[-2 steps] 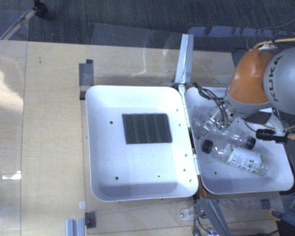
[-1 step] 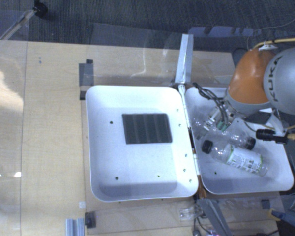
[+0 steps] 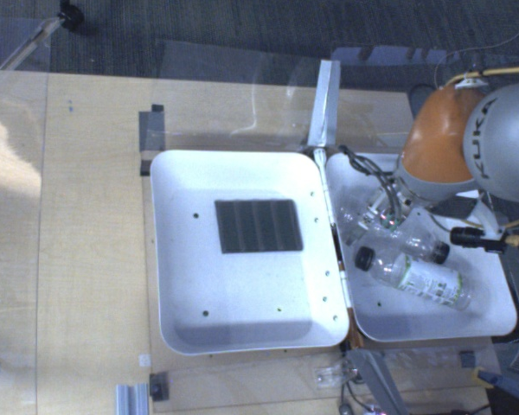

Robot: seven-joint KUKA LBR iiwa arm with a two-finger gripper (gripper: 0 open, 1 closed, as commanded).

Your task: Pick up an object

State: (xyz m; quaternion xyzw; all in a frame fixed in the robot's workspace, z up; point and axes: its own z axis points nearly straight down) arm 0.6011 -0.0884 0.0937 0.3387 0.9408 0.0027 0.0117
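Desk [image 3: 78,258]: wooden, carrying two white bins.
Right bin [image 3: 493,314]: clear bottles [image 3: 415,277] at centre.
Fingers [image 3: 382,214]: at bottles' 11 o'clock; opening unclear.

Open left, crowded right
The left shallow white bin [image 3: 182,232] offers open floor around its dark ribbed rectangular mat [image 3: 259,226]; clear plastic bottles [image 3: 419,277] and the grey arm [image 3: 467,145] crowd the right white bin [image 3: 493,314].

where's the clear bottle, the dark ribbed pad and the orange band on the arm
clear bottle [image 3: 415,277], camera view, middle of its body in the right bin
dark ribbed pad [image 3: 258,226], camera view, centre of the pad in the left bin
orange band [image 3: 438,138], camera view, its rounded top surface
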